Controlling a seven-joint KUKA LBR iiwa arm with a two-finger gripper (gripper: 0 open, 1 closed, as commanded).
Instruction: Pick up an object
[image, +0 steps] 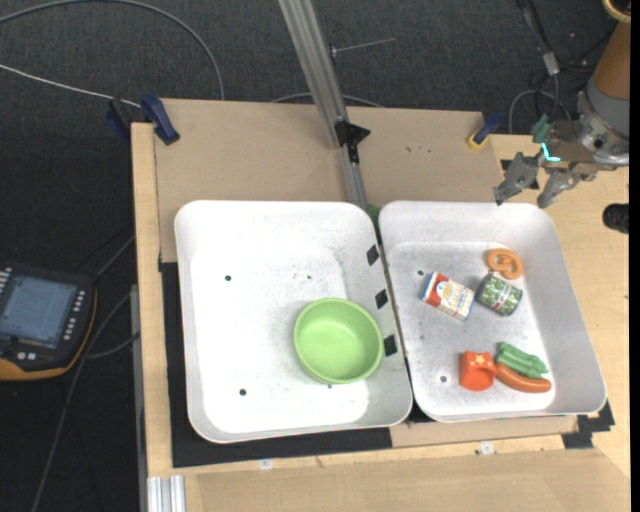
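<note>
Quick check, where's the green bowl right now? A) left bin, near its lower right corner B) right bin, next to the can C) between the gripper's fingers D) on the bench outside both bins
A: the green bowl sits in the left bin near its lower right corner, while the can and the other small items lie in the right bin, and the gripper hangs above that bin's upper right edge.
</note>
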